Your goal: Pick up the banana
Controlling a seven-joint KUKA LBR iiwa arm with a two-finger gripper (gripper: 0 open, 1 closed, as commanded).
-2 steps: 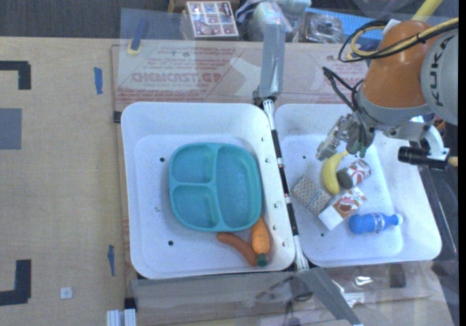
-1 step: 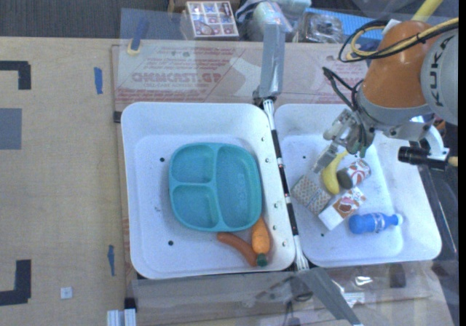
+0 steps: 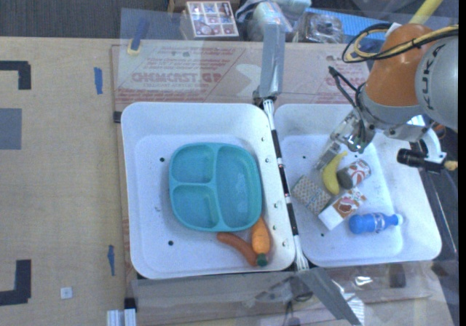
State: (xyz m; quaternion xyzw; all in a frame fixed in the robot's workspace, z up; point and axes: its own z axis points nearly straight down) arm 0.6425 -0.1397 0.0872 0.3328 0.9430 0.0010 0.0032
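Hiding banana [image 3: 332, 175] top end, end effector [image 3: 345, 145] overhead; fingers indistinct.

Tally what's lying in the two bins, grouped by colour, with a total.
Blue: 2, the plate and the bottle
Yellow: 1, the banana
Orange: 2, the carrot and the sausage
Red and white: 2, the can and the carton
Grey: 1, the sponge
Total: 8
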